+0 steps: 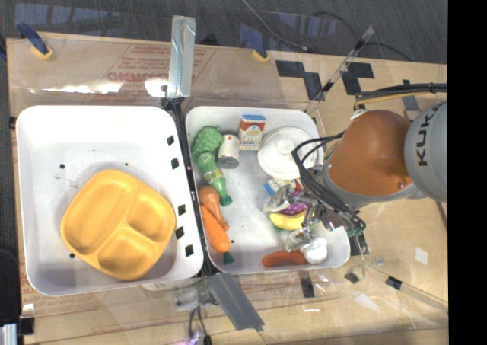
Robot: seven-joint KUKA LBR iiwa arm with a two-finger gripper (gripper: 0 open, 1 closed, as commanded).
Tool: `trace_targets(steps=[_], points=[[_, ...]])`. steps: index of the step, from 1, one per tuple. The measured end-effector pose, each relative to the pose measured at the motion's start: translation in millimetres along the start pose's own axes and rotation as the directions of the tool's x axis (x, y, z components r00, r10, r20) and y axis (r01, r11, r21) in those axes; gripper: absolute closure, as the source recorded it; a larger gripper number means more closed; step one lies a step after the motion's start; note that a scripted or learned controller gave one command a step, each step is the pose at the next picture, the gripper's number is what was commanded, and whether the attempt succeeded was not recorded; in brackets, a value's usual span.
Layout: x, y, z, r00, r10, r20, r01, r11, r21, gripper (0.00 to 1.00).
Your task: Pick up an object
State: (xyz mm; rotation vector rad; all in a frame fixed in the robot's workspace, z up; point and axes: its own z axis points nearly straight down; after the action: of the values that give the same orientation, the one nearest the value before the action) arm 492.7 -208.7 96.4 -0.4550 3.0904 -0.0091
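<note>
Left bin (30, 183): we log one yellow divided tray (118, 222). Right bin (251, 248): green vegetable (205, 142), carrot (214, 225), small can (228, 151), carton (252, 129), white bowl (280, 153), banana (288, 220), red sausage (284, 258). Gripper (316, 218) low over the banana corner; whether the jaws are wide or closed, we cannot tell.

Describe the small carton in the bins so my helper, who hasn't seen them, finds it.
Look in the right bin, along its far wall. The carton stands there between a small can and a white bowl; it alone is boxy, with a blue top.
</note>
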Motion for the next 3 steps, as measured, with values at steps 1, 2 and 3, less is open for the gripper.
trace_targets(steps=[1, 2, 3], points=[[-15, 31, 2, 0.997, -0.073, -0.01, 0.073, 0.997, -0.007, 0.0], [-16, 32, -8, 0.997, -0.077, -0.009, 0.077, 0.997, -0.006, 1.0], [-70, 91, -62, 0.985, 0.173, -0.015, -0.173, 0.985, -0.005, 1.0]])
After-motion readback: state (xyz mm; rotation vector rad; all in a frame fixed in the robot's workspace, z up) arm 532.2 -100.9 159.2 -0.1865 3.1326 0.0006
